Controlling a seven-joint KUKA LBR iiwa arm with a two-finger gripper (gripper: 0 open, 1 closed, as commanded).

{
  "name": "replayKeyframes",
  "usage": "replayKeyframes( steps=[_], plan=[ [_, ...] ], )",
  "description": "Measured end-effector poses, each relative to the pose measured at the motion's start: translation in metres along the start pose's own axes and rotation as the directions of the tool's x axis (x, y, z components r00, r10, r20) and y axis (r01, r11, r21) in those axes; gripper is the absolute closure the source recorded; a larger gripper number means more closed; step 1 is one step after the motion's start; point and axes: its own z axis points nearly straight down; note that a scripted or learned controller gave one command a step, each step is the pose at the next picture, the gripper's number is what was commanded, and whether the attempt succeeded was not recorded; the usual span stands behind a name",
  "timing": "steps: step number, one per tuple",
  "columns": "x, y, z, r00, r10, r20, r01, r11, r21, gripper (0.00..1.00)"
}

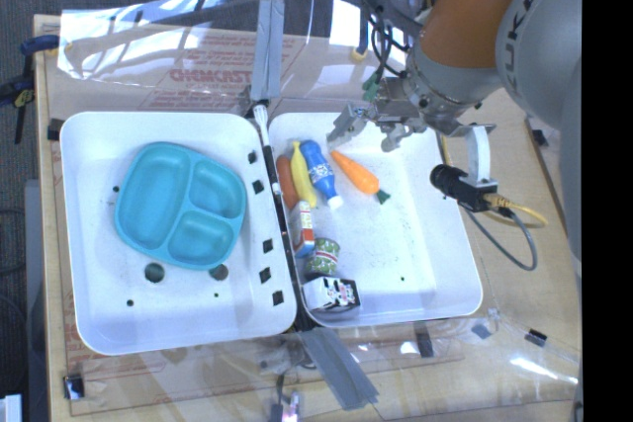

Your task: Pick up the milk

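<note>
Down at the near corner of the right bin (450, 252), hard against the divider between the two bins, lies the milk (332, 294), a small carton with black-and-white cow patches, tipped on its side; just above it sits a green-patterned can (322, 257), and further up the same wall a banana (302, 175), a blue bottle (318, 169) and a hot dog (287, 181) lie bunched together, likely slid there against the rim; a carrot (358, 174) rests apart, nearer the middle; the left bin (89, 311) carries a blue sectioned plate (181, 205); the gripper (371, 128) hangs over the far end of the right bin, its fingers spread and grasping nothing, well apart from the carton; to my eye the reach has not yet begun, and the carton's spot in the corner, crowded by the can and the wall, looks awkward for the fingers to straddle.
</note>
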Motion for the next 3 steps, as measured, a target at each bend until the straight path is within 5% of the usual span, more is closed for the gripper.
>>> replayKeyframes(
  steps=[1,2,3],
  plan=[
    [0.0,-0.069,0.184,0.988,0.154,-0.001,-0.154,0.988,-0.005,0.0],
    [-0.059,-0.11,0.171,1.0,-0.015,-0.001,0.015,1.0,-0.003,0.0],
    [-0.001,-0.109,0.189,0.999,0.054,0.01,-0.054,0.999,-0.01,0.0]
  ],
)
